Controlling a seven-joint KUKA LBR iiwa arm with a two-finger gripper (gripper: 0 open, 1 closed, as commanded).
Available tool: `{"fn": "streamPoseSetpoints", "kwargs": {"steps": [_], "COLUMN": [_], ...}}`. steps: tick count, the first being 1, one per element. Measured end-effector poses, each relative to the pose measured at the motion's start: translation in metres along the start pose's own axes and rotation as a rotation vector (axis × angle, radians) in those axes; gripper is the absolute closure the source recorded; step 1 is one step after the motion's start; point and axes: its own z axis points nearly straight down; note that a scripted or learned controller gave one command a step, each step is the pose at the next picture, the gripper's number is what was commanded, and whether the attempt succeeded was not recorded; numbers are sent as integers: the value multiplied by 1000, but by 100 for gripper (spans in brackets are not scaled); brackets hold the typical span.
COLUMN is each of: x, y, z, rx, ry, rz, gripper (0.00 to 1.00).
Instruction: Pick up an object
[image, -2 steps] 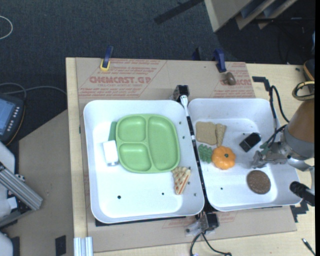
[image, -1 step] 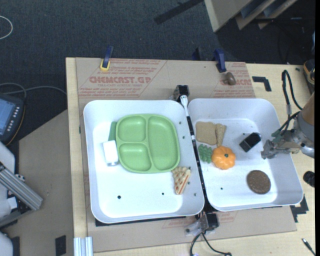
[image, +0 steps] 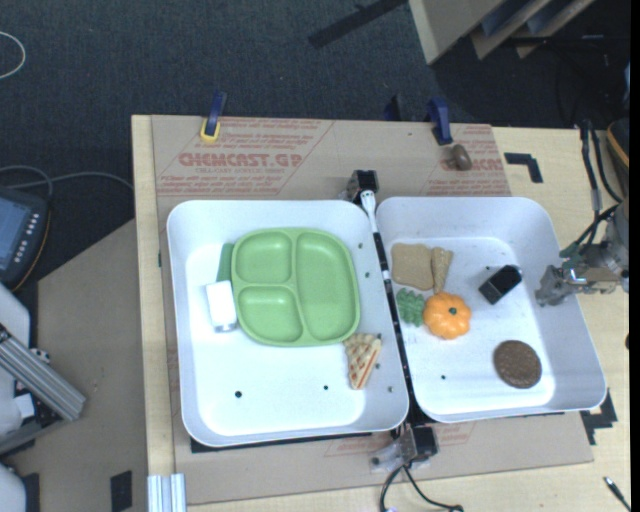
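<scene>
gripper (image: 556, 284) at right rim of right bin (image: 545, 215); cannot tell its state, nothing seen held.
nearest candidate: small black block (image: 499, 284), right bin, just left of gripper. judged light, rigid, matte; take across short sides.
toy pumpkin (image: 447, 316) mid-bin: round, ribbed, likely slick plastic, may roll.
brown disc (image: 517, 363) flat, hard to pinch.
cracker-like tan pieces (image: 419, 265), green leafy bit (image: 410, 305) beside pumpkin.
left bin (image: 190, 240): green divided plate (image: 296, 286), white block (image: 221, 305), sandwich wedge (image: 362, 358).

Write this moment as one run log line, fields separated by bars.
hand: at right bin right rim, holding nothing seen | nearest: black block | pumpkin, brown disc: in right bin | green tray: left bin
</scene>
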Motion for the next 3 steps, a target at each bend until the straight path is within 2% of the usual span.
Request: {"fn": "streamPoseSetpoints", "kwargs": {"steps": [1, 3], "x": [0, 99], "y": [1, 0], "z": [-23, -9], "rx": [2, 10], "ry": [1, 7], "rz": [0, -4], "gripper": [100, 100]}}
